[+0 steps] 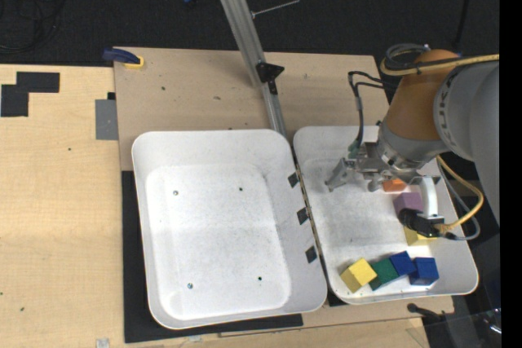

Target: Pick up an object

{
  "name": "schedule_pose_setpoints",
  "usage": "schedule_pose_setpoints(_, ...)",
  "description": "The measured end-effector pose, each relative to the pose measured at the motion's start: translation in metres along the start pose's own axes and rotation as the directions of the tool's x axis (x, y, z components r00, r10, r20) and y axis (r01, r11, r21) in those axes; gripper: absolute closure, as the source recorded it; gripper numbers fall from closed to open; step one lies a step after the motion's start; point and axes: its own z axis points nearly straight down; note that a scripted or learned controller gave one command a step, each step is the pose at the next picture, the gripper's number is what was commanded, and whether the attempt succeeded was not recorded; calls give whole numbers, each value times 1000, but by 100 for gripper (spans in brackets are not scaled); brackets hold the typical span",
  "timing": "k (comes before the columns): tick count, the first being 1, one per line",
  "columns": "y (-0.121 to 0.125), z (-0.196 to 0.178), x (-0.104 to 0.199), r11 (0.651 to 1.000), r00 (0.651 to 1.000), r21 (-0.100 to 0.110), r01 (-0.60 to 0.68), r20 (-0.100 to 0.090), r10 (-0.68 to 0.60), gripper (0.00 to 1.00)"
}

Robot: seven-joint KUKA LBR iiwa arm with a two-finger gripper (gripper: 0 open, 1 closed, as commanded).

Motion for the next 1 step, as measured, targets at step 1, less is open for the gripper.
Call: schedule_pose_setpoints(1,1,-13,-2,1000,1000,-5,-6,0,6,100)
